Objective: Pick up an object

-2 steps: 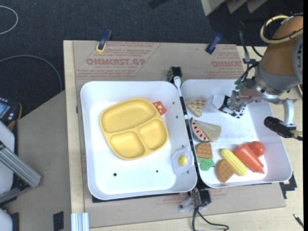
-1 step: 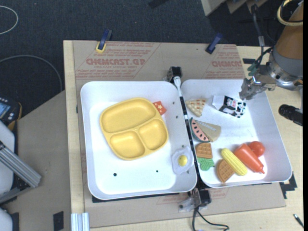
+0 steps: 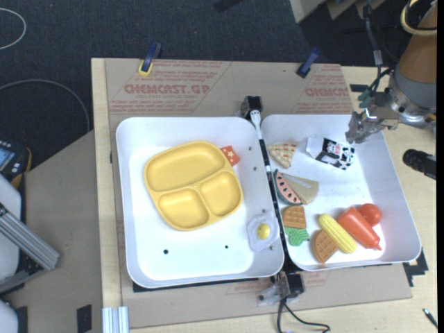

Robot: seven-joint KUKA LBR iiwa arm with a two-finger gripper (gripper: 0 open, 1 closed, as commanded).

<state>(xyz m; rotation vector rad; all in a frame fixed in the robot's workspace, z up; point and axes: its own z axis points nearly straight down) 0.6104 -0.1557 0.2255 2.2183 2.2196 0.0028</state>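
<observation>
your gripper (image 3: 359,132) sits over the far right part of the right bin (image 3: 397,186), just right of the black-and-white carton (image 3: 331,151) and a bit above it in the view. nothing visible between it and the carton, looks apart but close. cannot tell how wide the pincer is, the tip is too small and dark.

taking that carton as your landmark: pizza slice (image 3: 282,154) is to its left near the divider. watermelon slice (image 3: 287,188) and a beige wedge (image 3: 304,184) lie below-left of it. waffle (image 3: 294,218) with a green piece (image 3: 298,236) further down-left. corn cob (image 3: 337,233), round cookie (image 3: 322,246) and red-orange pepper (image 3: 363,225) are well below it, near the front edge.

far left of the carton, in the left bin (image 3: 139,255): yellow divided plate (image 3: 192,184), a small red block (image 3: 230,156) touching its upper right rim, fried egg (image 3: 261,232) at the bin's right side.
</observation>
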